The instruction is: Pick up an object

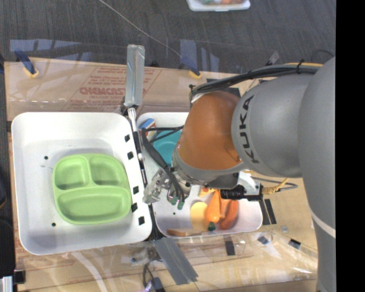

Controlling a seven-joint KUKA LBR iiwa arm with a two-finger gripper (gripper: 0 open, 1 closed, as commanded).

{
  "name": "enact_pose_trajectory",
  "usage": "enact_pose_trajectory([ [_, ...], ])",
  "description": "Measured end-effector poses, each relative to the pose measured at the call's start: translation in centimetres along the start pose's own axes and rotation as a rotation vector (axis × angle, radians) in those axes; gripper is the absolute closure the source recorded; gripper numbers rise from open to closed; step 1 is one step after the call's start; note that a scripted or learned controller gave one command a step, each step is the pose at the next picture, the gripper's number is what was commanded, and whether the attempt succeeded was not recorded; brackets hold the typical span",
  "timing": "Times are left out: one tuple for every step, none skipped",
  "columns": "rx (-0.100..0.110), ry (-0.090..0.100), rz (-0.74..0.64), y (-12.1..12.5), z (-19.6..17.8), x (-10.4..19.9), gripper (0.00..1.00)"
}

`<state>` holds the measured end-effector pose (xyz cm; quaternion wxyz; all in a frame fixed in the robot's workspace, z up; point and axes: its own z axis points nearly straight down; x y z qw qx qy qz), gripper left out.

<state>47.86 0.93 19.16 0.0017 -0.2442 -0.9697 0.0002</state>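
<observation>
A green divided plate [91, 188] lies in the left white bin [34, 137]. In the right bin [251, 225] I see an orange carrot [213, 210], a yellow rounded piece [198, 214], a reddish-orange piece [230, 214] and a teal object [167, 147] partly under the arm. A brown strip [178, 232] lies at the bin's front wall. My gripper [165, 191] hangs low over the right bin's left side, close to the divider between the bins, just left of the yellow piece. The arm's orange band [208, 134] covers much of the right bin.
A grey bar [135, 74] stands at the back between the bins. Cables [151, 151] run along the divider. Brown cardboard [85, 85] lies under the bins. A white tray [219, 4] sits at the top edge.
</observation>
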Motion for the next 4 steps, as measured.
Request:
enact_pose_trajectory([
  [-0.001, -0.002, 0.727, 4.2, -5.0, 1.0, 1.00],
  [0.001, 0.001, 0.888, -0.8, -1.0, -0.2, 1.00],
  [-0.002, 0.000, 1.238, 7.1, -8.2, 2.2, 1.00],
  [0.006, 0.002, 1.695, 3.7, 0.1, 2.4, 1.00],
])
